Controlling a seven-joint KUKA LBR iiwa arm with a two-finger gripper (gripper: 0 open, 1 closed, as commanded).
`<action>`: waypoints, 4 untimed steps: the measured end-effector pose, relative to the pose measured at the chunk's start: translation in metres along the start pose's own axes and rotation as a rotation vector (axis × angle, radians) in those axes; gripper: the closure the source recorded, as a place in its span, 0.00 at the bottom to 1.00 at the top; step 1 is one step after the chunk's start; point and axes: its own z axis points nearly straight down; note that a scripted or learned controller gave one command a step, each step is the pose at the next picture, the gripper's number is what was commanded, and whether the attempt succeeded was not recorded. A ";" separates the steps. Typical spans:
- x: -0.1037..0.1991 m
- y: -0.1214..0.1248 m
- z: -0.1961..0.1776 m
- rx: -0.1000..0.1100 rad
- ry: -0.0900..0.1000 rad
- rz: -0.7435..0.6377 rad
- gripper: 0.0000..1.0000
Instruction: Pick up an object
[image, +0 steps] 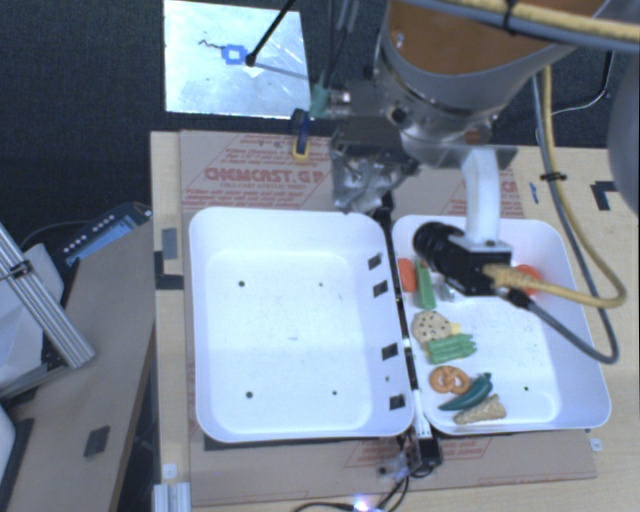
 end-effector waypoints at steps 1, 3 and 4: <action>-0.044 0.094 0.003 0.001 -0.004 0.005 1.00; 0.019 -0.003 0.141 0.014 -0.005 -0.007 1.00; 0.018 0.000 0.124 0.001 0.000 -0.004 1.00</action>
